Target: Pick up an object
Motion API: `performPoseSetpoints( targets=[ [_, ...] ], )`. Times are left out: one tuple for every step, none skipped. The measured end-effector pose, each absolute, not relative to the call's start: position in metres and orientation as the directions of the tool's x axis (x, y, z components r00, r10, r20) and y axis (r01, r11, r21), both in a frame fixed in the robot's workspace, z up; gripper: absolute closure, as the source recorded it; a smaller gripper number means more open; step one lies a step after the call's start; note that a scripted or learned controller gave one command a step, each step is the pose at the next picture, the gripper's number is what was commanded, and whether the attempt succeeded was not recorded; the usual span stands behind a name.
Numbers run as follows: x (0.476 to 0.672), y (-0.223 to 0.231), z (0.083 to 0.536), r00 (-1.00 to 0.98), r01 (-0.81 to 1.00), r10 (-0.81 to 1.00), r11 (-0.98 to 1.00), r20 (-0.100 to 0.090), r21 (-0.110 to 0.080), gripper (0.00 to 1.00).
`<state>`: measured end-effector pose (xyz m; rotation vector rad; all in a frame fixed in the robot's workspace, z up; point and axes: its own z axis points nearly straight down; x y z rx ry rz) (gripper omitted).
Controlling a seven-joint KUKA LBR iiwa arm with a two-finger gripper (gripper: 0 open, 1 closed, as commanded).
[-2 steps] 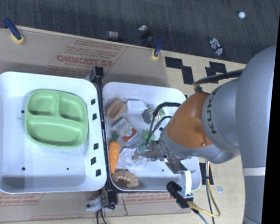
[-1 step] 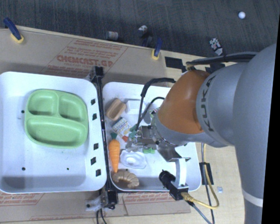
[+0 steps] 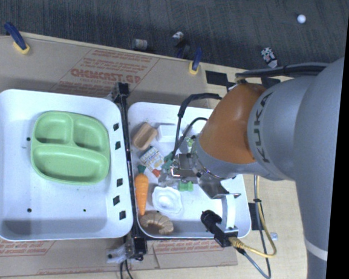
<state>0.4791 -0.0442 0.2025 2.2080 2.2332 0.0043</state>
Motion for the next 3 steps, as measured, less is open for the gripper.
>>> performPoseSetpoints(
  targets=[
    [0.477, -0.106, 0.202, -0.004, 1.0, 1.0, 0.004, -0.001, 0.001, 1.0],
    [0.477, -0.15, 0.196, -0.004, 1.0, 1.0, 0.004, -0.001, 0.001, 1.0],
    [0.477, -0.19, 0.212, -0.004, 1.0, 1.0, 0.004, 0.0, 0.0, 1.0]
  ],
)
